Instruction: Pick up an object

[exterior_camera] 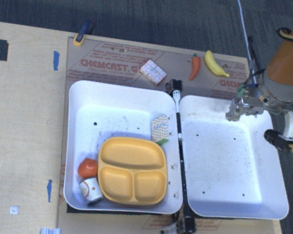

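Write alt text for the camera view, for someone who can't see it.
A robot gripper hangs over the far edge of the right bin, holding nothing visible. The left bin holds a yellow divided plate, a small patterned item, an orange ball and a small can. A banana, a red pepper and a small box lie behind the bins.

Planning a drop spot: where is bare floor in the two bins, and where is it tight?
Right bin: whole floor bare, gripper at its far edge. Left bin: bare strip along the far wall, behind the yellow tray. Crowded near-left corner: tomato, small can.
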Motion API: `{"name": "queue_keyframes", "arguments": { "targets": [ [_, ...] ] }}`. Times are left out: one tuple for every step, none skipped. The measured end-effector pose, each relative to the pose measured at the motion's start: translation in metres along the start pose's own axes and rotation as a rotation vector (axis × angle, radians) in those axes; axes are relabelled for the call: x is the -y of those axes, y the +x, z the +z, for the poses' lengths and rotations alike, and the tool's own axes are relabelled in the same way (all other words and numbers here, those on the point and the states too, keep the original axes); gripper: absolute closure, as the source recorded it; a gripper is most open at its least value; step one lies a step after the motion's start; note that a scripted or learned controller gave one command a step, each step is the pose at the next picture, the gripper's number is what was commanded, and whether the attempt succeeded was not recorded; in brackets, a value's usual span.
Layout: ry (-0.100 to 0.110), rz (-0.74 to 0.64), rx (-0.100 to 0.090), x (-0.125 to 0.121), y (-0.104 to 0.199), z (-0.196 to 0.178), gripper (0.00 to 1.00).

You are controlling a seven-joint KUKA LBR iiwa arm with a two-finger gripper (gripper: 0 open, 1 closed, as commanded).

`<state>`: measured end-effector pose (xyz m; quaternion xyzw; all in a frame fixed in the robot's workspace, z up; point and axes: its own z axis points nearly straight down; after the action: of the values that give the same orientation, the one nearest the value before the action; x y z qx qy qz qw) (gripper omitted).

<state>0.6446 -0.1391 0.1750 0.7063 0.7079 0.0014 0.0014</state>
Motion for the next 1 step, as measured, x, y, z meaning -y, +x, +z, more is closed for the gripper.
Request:
{"name": "queue_keyframes", "arguments": {
  "targets": [
    [0.005,0.0,-0.001,0.0729,0.0758,-0.0286,1.0]
  ]
}}
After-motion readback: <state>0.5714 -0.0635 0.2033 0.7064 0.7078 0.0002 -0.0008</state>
